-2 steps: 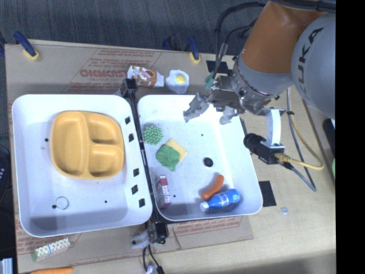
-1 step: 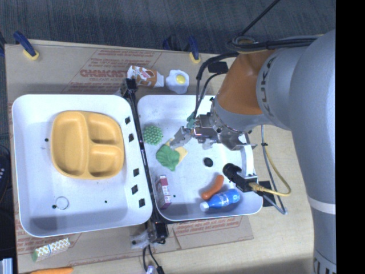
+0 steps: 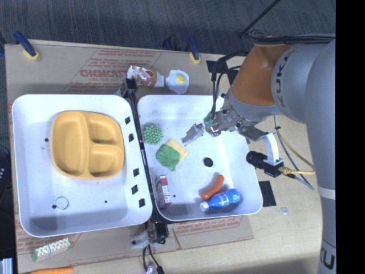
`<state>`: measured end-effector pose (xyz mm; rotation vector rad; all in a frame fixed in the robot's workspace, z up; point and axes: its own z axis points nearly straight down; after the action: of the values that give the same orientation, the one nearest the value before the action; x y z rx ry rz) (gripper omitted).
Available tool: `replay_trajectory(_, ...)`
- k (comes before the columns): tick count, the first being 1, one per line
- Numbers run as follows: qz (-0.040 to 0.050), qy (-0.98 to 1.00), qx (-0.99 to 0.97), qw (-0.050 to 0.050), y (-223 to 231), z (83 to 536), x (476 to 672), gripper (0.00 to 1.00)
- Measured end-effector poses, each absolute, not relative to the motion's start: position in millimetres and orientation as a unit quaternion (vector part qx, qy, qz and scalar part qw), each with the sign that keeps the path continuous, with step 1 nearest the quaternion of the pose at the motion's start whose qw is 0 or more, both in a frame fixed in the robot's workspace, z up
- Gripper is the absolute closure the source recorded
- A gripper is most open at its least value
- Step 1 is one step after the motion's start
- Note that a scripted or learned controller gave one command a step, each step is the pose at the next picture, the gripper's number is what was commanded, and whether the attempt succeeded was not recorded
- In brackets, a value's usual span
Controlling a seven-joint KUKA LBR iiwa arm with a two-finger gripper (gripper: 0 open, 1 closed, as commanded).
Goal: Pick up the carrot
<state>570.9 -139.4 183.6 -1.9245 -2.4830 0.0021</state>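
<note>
Task not yet done: small orange plastic carrot lies untouched near front edge of right shallow white bin, touching one blue plastic bottle. Metal two-finger gripper hovers mid-bin, nothing between fingers, open or shut unclear. Counts: two bins, one carrot, one yellow divided plate in left bin.

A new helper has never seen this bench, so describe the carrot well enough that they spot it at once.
Start at the right-hand white bin, the one the grey arm reaches over, and look to its near right corner. The carrot lies there, a short orange stick set at a slant. It rests against a blue bottle just below it, and it is the sole orange thing in that bin.
</note>
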Motion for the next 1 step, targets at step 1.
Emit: replay_trajectory(1, 0.0012, -0.807, -0.59, 0.002, -104.8, 90.7, 591.2, 0.0)
